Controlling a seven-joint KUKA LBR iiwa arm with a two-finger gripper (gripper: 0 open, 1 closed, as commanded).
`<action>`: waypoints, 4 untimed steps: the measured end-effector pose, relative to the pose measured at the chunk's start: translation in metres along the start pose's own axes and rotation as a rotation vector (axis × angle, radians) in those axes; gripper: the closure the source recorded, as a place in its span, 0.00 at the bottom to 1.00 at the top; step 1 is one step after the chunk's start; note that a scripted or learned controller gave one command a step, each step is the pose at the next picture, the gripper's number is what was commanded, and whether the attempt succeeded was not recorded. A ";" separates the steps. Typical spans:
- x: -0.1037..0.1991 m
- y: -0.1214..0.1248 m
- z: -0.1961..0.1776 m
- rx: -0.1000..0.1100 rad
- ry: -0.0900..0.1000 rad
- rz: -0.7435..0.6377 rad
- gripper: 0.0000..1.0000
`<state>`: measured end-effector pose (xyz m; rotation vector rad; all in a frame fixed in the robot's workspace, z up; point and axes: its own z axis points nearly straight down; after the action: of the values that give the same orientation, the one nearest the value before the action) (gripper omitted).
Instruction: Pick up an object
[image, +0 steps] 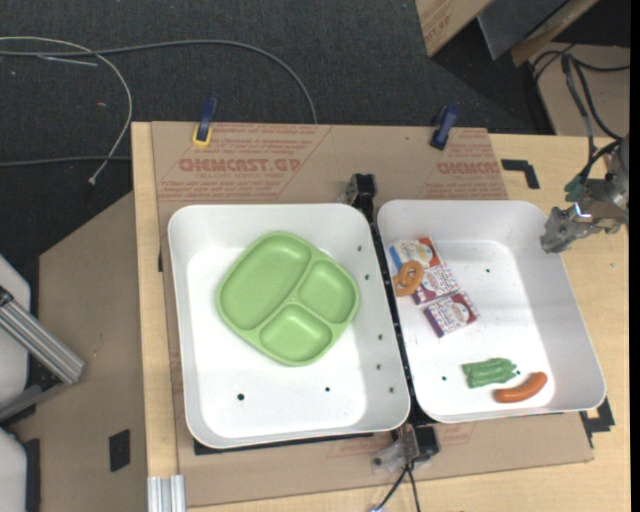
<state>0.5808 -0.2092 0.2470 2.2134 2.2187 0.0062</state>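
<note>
nearest the camera, an orange toy sausage (521, 388) is lying in the front right corner of the right bin (560, 285), just beside a green toy vegetable (489, 372) that is almost touching it. i am judging both to be light, hard, slippery plastic. the sausage's long axis is running left to right, tilting up slightly toward the right, so i am planning to close across its narrow middle. further back in that bin, two flat snack packets (437, 287) are lying with their long sides running front to back, and a small pretzel-like ring (408, 277) is resting on the rear packet; these look thin and awkward to pinch. the left bin (195, 330) is holding a green divided plate (288, 297). the gripper (565, 229) is hovering over the right bin's far right rim, well apart from every object, holding nothing; i cannot tell how wide it is standing.
</note>
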 end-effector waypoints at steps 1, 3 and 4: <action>0.000 0.002 -0.049 0.001 0.000 0.001 1.00; 0.093 0.003 -0.023 0.010 0.005 -0.003 1.00; 0.153 0.016 -0.017 0.010 0.005 -0.004 1.00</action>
<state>0.5961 -0.0565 0.2635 2.2159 2.2309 0.0011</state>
